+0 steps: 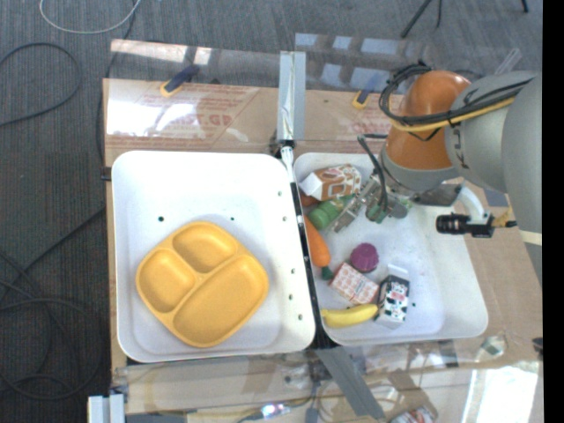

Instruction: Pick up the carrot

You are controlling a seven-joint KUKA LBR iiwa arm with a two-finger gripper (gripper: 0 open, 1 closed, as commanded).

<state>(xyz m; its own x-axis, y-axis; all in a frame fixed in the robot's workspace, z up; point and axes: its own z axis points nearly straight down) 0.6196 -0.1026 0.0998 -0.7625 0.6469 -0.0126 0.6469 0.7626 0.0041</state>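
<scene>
Pincer [363, 203] low over the upper part of the right bin [458, 302], right of centre in the frame, fingers [345, 213] slanting down-left toward the clutter; how far apart they stand cannot be told from this angle, and nothing seen clamped between them. Carrot [318, 245] lying lengthwise against the right bin's left wall, just below and left of the fingertips, pointed end toward the frame's bottom. Crowded on every side: green vegetable [322, 215] touching its upper end, tan-and-white packet [332, 181] above that, dark purple round fruit [363, 256] just to the right, pink-and-white carton [354, 282] below, yellow banana [350, 315] along the bin's lower edge, black-and-white cow-patterned box [394, 300] beside the banana. Printing on packet, carton and box too small to read. Left bin [141, 183] holding a yellow divided plate [202, 282] with three compartments, lower left of the frame. Cardboard sheet [189, 117] on the table behind the left bin, faint reddish lettering showing under glare, not legible. Orange band of the arm [427, 122] bulking at upper right, black cables looped over it.
</scene>
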